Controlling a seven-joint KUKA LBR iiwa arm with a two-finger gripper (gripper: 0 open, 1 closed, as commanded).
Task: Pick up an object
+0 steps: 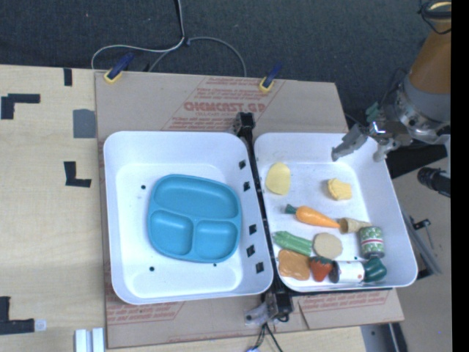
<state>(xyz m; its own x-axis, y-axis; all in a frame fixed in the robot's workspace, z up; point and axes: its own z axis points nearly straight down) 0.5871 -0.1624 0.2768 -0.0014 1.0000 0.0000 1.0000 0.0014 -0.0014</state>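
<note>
The right bin holds several toy foods: a pale yellow piece, a small yellow chunk, an orange carrot, a green cucumber, a round beige biscuit, a bread piece, a red strawberry and a small can. My gripper hangs over the bin's upper right corner, above and right of the yellow chunk. It is open, and nothing sits between the fingers.
A blue divided plate lies in the left bin. A black divider runs between the bins. A white tube and a dark green piece crowd the right bin's lower right corner.
</note>
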